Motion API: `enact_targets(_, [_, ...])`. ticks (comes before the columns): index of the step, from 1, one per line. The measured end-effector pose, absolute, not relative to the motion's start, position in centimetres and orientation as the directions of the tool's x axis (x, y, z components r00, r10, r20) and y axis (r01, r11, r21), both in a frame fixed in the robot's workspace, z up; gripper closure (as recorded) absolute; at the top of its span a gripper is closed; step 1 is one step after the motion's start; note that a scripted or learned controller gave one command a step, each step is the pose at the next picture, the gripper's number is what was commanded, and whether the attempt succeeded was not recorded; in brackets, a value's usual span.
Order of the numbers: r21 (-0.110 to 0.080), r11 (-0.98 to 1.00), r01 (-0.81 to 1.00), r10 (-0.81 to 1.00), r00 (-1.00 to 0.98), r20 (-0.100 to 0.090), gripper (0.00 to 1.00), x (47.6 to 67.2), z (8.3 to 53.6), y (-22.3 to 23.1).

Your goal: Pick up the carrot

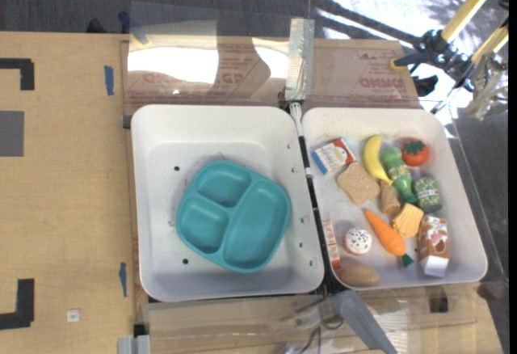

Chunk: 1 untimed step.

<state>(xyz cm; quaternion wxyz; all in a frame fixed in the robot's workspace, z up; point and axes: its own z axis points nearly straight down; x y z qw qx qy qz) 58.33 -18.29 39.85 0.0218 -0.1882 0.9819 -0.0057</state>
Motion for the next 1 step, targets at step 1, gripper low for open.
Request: enact_targets(1, [-0.003,0.867,-0.499,-0.499,-0.867,-0.008,1.0,66.8,41.46,-22.21])
